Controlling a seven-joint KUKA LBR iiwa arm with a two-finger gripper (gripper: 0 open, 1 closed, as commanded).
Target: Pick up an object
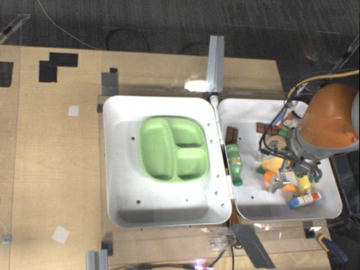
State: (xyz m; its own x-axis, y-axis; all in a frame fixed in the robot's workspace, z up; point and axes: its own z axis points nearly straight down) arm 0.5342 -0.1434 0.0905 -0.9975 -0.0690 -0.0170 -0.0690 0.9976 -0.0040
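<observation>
I've got the gripper (pixel 279 180) low in the right bin (pixel 247 207); I cannot tell its state. Small toys (pixel 274 165) crowd right beneath it, a green bottle (pixel 234 165) off beside. Packed this tight, I'd expect a pinch to slip or nudge neighbours

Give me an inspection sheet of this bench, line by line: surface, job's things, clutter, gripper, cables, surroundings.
Surface: wooden bench bearing a left bin and a right bin, side by side.
Job's things: green bottle, brown block, yellow piece, orange piece and a small tube with a blue end in the right bin.
Clutter: green divided tray in the left bin.
Gripper: gripper low over the right bin's pile; grip cannot be told.
Cables: black and yellow leads along the arm; thin wire on the floor.
Surroundings: dark carpet; black marks on the bench.
</observation>
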